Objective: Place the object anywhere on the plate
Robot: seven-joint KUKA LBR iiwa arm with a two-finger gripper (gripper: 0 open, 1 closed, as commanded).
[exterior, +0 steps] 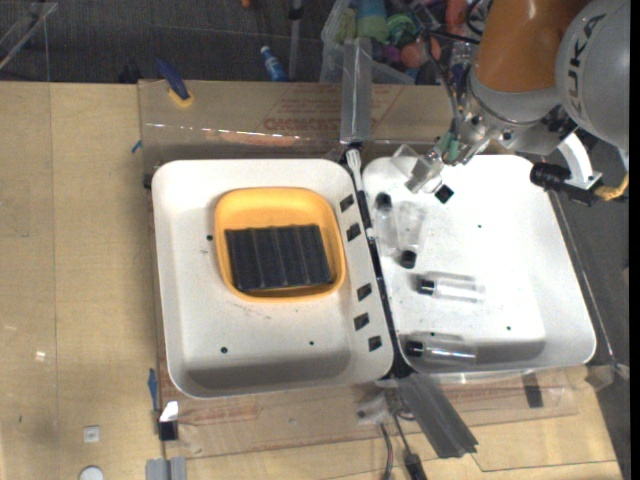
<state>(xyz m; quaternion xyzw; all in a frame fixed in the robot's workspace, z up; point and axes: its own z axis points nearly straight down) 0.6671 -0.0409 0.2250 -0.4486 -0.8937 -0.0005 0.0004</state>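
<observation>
I see the arm (540,38) reaching in at the right bin's (520,268) far edge. The gripper (432,173) is low over the far-left corner of that bin. Fingers look close together around something small and clear w/ a black end, but it's too small and blurry — I can't tell how far open the claw is or if it really has anything.

In the right bin: several clear vials w/ black caps. One vial (395,218) sits near the far-left corner, just below the gripper. Another vial (450,287) lies on its side near the bin's middle-left. A third vial (437,348) lies by the near-left corner, at the near edge.

In the left bin (190,348): yellow plate (278,203), roughly centered, w/ a dark ribbed rectangular insert (278,256) lying on it. No vial on the plate yet.
</observation>
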